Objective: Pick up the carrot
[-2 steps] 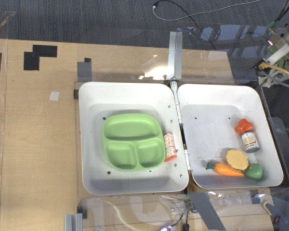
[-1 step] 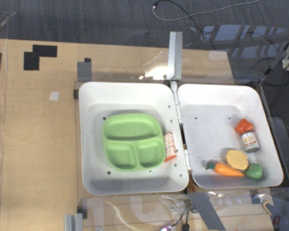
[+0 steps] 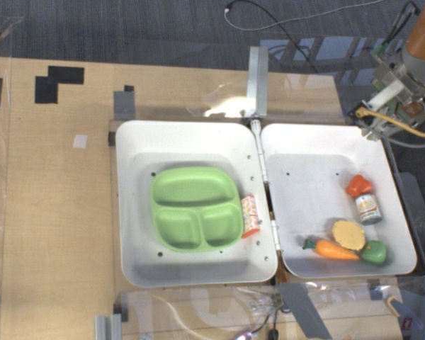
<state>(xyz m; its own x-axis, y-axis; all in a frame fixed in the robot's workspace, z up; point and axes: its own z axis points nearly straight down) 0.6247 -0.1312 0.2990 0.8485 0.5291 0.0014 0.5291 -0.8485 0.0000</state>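
While the arm sits high at the far right corner, these lines take stock.

Step in hand: approach not yet begun, by my reading; nothing is lifted.

Carrot (image 3: 333, 250): lies flat near the front edge of the right bin (image 3: 304, 190), green stub end pointing left toward the divider, orange body running right.

Neighbours of the carrot: a tan round piece (image 3: 349, 234) rests just behind it and seems to touch or overlap its right end; a green item (image 3: 375, 253) sits just beside its right tip; a small bottle with an orange cap (image 3: 363, 198) stands further back, apart.

Left bin (image 3: 127, 190): carries a green divided plate (image 3: 196, 208), with a small patterned packet (image 3: 249, 214) against its right edge.

Pincer (image 3: 372, 122): hangs over the far right corner of the right bin, well apart from the carrot; whether it is spread or pressed together, I cannot tell, since cables and the wrist body clutter it.

Next move calls for: travel toward the front of the bin, descent over the carrot's freer left half, closing across its narrow width.

Risk: the crowded right end may get nudged or caught instead.
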